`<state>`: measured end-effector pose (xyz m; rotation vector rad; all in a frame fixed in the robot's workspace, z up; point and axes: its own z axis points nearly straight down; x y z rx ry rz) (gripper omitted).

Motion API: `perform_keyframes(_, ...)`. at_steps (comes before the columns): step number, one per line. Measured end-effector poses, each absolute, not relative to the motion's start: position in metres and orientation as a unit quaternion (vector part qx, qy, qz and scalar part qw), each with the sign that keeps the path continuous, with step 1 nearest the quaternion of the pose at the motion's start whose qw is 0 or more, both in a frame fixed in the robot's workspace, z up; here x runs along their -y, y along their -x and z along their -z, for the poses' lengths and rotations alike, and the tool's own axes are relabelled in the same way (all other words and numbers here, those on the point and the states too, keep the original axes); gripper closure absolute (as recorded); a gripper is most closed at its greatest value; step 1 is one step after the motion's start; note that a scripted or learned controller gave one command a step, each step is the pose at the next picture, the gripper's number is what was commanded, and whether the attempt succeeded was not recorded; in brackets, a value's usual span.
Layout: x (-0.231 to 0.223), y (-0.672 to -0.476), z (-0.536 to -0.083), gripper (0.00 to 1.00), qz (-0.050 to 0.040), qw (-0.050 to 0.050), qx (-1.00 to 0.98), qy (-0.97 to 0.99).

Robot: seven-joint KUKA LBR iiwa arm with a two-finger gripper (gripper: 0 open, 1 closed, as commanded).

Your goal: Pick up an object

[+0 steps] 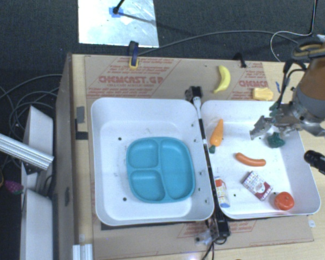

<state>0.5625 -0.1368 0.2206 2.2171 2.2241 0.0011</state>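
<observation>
The right bin holds an orange carrot, a reddish sausage, a red and white box, a red tomato and a small bottle against its left wall. A small dark green object lies near the bin's right side. My gripper hangs low over the back right part of this bin, right beside the green object. I cannot make out whether it touches that object.
The left bin holds a blue divided plate. A banana and a yellow block lie on the bench behind the right bin. Cables run across the back.
</observation>
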Motion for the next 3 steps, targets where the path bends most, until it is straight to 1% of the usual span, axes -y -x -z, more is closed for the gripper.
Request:
perform_keyframes(1,0.148,-0.565,-0.085,0.0,-0.0006,0.001,-0.707,-0.707)
perform_keyframes(2,0.148,-0.566,-0.095,1.0,-0.0012,0.001,-0.708,-0.707)
perform_keyframes(3,0.066,-0.559,-0.185,1.0,-0.0015,0.001,-0.708,-0.706)
